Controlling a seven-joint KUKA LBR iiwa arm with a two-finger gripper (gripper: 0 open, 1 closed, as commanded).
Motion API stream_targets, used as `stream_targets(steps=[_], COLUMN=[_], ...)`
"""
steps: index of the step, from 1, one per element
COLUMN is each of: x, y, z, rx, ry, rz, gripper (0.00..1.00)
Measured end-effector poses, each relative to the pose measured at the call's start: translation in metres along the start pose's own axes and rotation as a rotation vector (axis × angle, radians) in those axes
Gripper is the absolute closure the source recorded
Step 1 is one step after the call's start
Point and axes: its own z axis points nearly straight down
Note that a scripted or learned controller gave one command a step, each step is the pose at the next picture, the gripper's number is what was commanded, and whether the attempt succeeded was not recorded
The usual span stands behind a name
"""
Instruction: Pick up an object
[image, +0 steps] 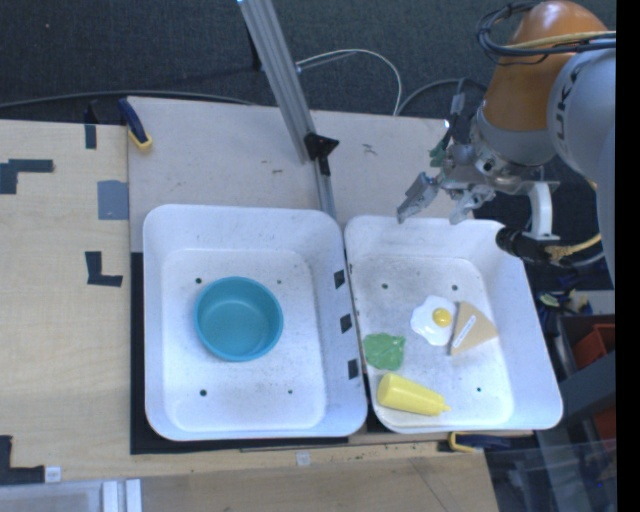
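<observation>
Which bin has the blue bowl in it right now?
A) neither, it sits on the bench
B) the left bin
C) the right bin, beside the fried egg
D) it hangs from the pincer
B: the blue bowl sits alone in the left bin, while the fried egg lies in the right bin and the pincer carries nothing between its spread fingers.

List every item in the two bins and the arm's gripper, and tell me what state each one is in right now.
Round blue plastic bowl: upright, alone in the left white bin.
Toy fried egg: flat in the right white bin, touching the cheese.
Tan toy cheese wedge: lying flat.
Green toy lettuce piece: lying flat.
Yellow toy corn-like piece: on its side.
Two-finger gripper: jaws open, holding nothing, above the right bin's far edge.
</observation>
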Motion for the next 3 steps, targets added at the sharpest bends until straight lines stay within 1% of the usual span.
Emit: stream_targets(steps=[1, 2, 3], x=[0.000, -0.004, 0.002], y=[0.000, -0.010, -0.003], z=[0.000, 0.054, 0.111], rx=[0.000, 0.005, 0.006], ry=[0.000, -0.002, -0.001], rz=[0.000, 0.001, -0.001], gripper=[0.00, 0.00, 0.00])
